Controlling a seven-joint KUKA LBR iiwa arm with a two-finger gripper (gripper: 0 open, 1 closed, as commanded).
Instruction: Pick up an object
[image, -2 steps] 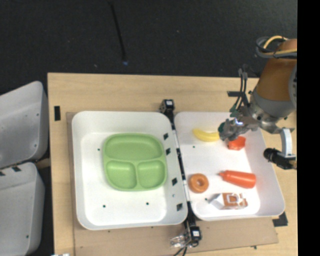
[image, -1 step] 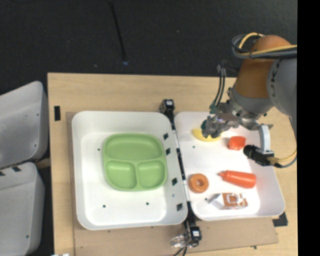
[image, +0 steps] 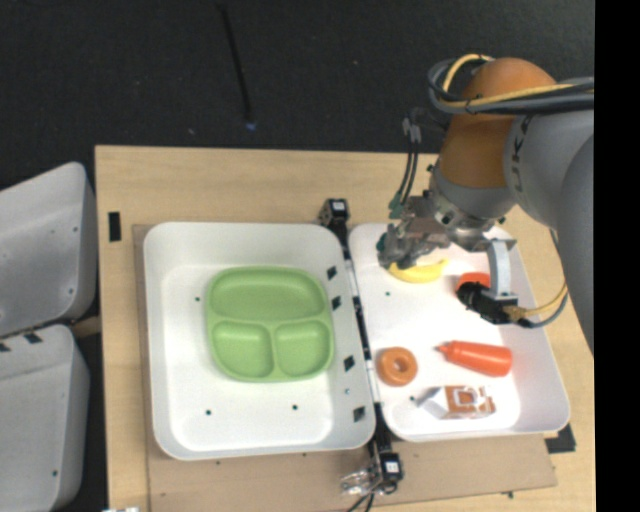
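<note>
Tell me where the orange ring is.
The orange ring lies in the right bin, near its left wall, left of the orange bottle.

A pale wooden bench (image: 250, 185) carries two shallow white bins side by side. The left bin (image: 170, 400) touches the right bin (image: 530, 400) along a clipped seam, both sitting squarely on the bench top.

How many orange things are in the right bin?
2. A donut-like ring lies near the bin's left edge, and a carrot-like piece lies to its right. The gripper sits over a yellow thing and may hide more.
</note>
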